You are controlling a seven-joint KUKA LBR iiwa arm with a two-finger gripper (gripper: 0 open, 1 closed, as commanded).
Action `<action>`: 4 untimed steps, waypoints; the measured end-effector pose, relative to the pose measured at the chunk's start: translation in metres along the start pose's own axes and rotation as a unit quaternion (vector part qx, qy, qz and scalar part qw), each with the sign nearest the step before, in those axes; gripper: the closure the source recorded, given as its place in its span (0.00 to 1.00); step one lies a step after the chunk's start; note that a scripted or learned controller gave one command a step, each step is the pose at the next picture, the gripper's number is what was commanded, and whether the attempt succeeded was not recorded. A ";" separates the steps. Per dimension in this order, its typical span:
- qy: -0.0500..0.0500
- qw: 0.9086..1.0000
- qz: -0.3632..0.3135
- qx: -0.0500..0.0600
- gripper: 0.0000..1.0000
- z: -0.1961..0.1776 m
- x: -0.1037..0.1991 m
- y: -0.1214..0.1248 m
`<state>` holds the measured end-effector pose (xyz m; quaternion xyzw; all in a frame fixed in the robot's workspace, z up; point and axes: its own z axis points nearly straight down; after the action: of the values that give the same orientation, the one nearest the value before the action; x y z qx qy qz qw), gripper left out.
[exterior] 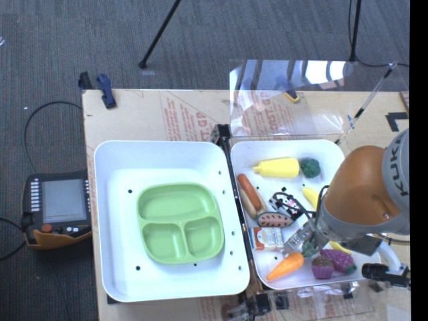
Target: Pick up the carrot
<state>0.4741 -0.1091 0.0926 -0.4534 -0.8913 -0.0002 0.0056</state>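
While the arm leans over the right bin, the carrot lies free.
Carrot at that bin's front edge, just below the end effector; its finger spread cannot be told.

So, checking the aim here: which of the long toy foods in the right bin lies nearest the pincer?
The orange tapered plastic carrot, just below-left of the pincer; the hot dog and yellow corn lie farther up.

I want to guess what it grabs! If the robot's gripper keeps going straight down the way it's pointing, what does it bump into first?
Most likely the carrot. The gripper points down just above its thick end in the right bin. Depth is hard to judge from this slanted view.
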 end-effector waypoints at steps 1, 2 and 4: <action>-0.002 0.963 0.268 -0.002 1.00 -0.093 0.055 0.042; -0.003 0.976 0.218 -0.002 1.00 -0.140 0.043 0.033; -0.002 0.995 0.098 -0.001 0.00 0.008 -0.002 -0.001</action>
<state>0.4749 -0.1112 0.0851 -0.5381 -0.8429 0.0002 0.0030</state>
